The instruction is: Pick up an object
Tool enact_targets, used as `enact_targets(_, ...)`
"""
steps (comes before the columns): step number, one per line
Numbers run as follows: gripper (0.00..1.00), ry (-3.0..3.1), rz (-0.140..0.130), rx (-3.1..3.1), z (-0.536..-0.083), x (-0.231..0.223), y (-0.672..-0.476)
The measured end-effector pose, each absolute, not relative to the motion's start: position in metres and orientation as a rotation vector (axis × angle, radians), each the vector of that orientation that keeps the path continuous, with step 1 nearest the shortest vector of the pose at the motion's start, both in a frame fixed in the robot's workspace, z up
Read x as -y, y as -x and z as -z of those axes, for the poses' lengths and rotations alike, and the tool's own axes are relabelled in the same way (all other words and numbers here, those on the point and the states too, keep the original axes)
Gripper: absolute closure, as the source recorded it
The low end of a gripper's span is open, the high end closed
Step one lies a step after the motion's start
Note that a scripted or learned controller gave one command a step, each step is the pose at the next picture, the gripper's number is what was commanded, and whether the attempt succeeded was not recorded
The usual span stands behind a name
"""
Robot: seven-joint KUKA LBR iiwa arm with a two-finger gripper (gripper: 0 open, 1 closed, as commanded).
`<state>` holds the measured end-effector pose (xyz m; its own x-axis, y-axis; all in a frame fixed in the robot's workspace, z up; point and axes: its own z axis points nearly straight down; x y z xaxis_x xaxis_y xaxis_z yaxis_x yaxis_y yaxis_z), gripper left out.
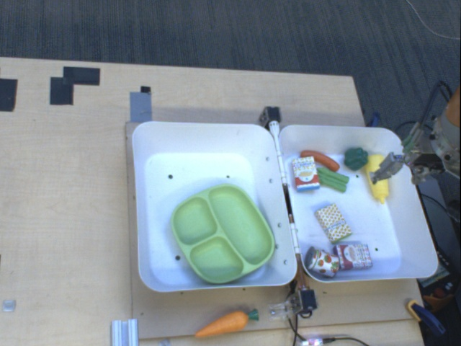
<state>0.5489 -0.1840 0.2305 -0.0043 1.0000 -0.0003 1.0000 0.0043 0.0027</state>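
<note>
Several objects are seen in right bin [410,215]; hand [395,166], its spread not discernible, is held beside yellow banana toy [377,175]. Hand should be centred over it, then lowered straight.

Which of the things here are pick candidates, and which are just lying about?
Candidates, right bin: sausage, green bean, broccoli, banana, juice box, patterned box, can, red carton.

Lying about: green tray in left bin; carrot on bench.
</note>
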Motion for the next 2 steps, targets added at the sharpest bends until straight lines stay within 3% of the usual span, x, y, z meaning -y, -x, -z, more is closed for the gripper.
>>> enact_targets(1,0.00,-2.219,-0.001,-2.224,-0.114,0.194,-0.537)
enact_targets(2,0.00,-2.216,-0.006,-2.217,-0.087,0.149,-0.489)
